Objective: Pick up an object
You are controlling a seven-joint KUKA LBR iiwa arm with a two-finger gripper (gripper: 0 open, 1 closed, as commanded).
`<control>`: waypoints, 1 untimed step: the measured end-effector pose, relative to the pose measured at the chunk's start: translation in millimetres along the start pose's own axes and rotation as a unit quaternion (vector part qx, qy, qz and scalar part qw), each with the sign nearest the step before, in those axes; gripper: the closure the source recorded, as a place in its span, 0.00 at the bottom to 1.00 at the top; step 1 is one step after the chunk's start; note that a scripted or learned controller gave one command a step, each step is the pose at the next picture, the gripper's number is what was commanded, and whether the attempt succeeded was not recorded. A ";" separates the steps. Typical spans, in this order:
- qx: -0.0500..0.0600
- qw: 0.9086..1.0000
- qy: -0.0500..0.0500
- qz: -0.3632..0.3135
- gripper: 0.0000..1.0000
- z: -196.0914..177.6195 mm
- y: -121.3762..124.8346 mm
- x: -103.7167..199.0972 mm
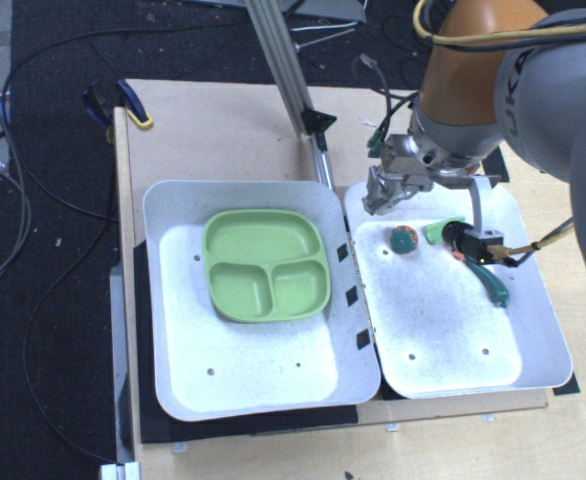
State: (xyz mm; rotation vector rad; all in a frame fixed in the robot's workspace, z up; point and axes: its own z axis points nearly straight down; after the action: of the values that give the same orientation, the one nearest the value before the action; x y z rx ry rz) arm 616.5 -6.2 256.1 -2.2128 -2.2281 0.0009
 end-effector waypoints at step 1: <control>-0.002 1.000 0.000 0.000 1.00 3.2 12.3 43.0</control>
State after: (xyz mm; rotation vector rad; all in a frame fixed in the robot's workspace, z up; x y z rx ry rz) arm 628.5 36.9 252.9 -2.2143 -2.2299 -0.0027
